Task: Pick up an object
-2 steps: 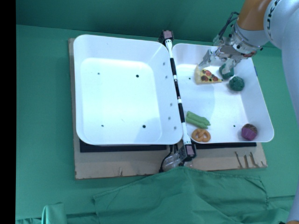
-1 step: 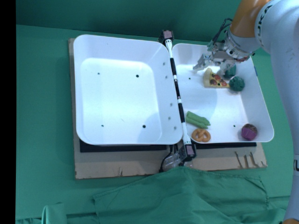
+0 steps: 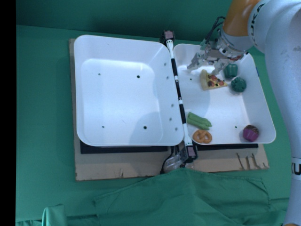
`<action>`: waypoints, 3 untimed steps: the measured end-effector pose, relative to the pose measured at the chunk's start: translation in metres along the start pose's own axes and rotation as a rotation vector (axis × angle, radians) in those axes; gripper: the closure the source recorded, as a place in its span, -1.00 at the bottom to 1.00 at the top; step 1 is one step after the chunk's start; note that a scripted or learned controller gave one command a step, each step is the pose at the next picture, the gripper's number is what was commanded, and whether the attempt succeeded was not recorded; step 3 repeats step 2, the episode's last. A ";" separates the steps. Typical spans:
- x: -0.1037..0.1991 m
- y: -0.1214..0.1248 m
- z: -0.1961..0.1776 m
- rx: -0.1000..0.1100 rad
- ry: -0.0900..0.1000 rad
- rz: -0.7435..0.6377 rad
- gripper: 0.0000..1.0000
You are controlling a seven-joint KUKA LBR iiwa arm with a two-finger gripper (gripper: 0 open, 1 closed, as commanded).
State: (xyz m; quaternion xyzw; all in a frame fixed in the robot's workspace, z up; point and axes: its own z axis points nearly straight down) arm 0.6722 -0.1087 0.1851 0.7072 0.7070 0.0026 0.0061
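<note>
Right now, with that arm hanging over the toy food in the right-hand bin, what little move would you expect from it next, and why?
Probably a short drop straight down. The end effector hovers with its fingers spread just above the yellow triangular toy pizza slice, and nothing sits between them. The dark green toy pepper lies close on the right, so lowering onto the slice looks like the likeliest way to a grasp.

Even, bright overhead light; soft shadow falls in the left bin (image 3: 94,51); image slightly soft throughout.

The two bins (image 3: 127,55) look like smooth, slightly glossy white plastic. Under them lies matt brown cardboard (image 3: 94,166), and the worktop (image 3: 42,102) has wrinkled green cloth.
</note>
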 end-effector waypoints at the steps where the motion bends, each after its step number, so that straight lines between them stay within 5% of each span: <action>1: -0.060 0.005 0.001 0.000 0.002 0.006 -1.00; 2: -0.060 0.009 -0.046 0.001 0.002 -0.001 -1.00; 3: -0.060 0.009 -0.046 0.001 0.002 -0.001 -1.00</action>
